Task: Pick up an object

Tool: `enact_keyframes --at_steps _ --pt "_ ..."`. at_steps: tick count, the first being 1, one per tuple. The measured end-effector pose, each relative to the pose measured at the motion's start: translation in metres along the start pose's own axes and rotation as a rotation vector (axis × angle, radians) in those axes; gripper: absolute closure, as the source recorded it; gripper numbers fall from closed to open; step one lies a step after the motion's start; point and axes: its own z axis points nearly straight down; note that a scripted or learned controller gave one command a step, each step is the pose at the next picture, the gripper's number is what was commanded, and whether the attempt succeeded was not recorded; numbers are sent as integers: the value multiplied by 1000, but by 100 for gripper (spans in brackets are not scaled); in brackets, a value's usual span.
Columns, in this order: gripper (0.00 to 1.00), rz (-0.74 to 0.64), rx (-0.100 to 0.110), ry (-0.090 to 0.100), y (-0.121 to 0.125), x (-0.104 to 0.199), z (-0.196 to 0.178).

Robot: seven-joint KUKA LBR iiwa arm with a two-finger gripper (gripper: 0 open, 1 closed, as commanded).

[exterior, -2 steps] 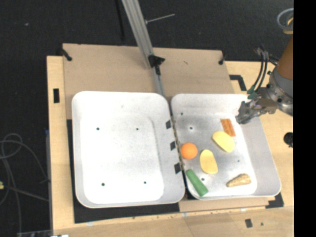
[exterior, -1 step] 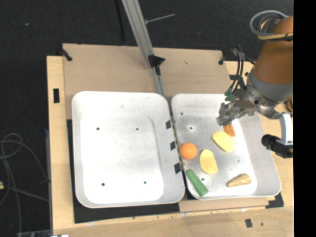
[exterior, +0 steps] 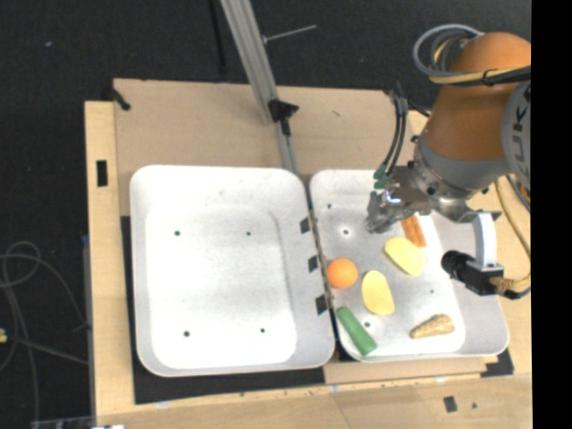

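Observation:
The right bin (exterior: pixel 474 340) holds an orange ball (exterior: pixel 341 273), two yellow pieces (exterior: pixel 405 256) (exterior: pixel 377 293), a green stick (exterior: pixel 357 331), a tan cone-shaped piece (exterior: pixel 433 327) and an orange carrot-like piece (exterior: pixel 413 231). My gripper (exterior: pixel 384 215) hangs over the upper middle of this bin, just left of the carrot-like piece and above the upper yellow piece. I see nothing between its fingers, and the angle hides how far apart they stand.
The left bin (exterior: pixel 223 266) lies beside the right one, with small clips along the shared wall. A slanted metal pole (exterior: pixel 255 56) rises from behind the bins. A black fitting (exterior: pixel 469 271) on the arm overhangs the right bin's right side.

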Motion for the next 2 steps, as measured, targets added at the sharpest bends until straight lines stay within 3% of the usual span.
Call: enact_keyframes --at_steps 2 --pt "100 2 1 -1 -20 99 14"
